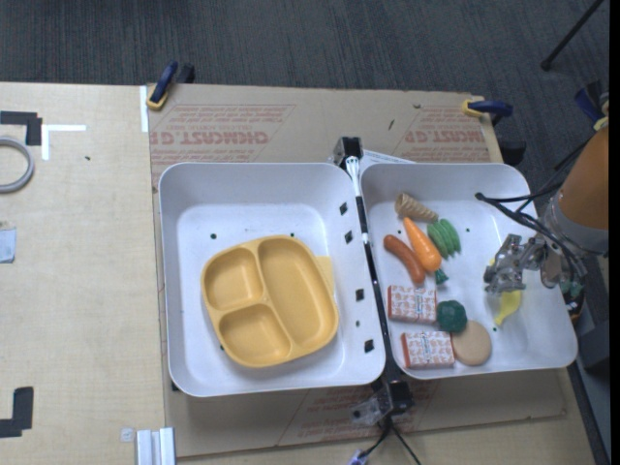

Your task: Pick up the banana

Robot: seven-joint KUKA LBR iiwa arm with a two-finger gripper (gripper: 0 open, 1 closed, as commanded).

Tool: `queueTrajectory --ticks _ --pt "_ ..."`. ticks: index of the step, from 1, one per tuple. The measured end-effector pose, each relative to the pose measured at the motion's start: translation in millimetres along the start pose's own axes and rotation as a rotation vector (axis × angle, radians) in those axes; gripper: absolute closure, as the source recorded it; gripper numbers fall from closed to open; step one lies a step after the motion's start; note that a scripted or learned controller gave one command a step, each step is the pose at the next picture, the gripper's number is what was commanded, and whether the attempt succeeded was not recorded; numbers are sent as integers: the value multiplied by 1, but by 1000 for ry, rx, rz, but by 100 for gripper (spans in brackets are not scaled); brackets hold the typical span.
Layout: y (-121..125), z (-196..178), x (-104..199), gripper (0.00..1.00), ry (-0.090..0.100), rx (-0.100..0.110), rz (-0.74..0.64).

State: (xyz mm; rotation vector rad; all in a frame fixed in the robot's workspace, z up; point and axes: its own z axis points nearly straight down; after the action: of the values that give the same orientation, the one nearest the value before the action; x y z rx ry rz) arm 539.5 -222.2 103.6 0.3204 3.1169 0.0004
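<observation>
The bench is pale wood. A brown cardboard sheet with red print lies on it, clamped at its 11 and 1 o'clock corners. Two white bins sit on the cardboard side by side — left bin at 9 o'clock, right bin at 3. Black tape marks and a grey ring lie at the bench's 9 o'clock edge.

My gripper hangs in the right bin just above the banana, with the yellow tray in the left bin.
</observation>
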Motion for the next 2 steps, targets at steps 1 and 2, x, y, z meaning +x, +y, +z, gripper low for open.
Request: queueTrajectory --ticks 1,2 --pt "0 0 0 0 0 0 -1" --pt "0 -10 -2 100 -5 -1 3"
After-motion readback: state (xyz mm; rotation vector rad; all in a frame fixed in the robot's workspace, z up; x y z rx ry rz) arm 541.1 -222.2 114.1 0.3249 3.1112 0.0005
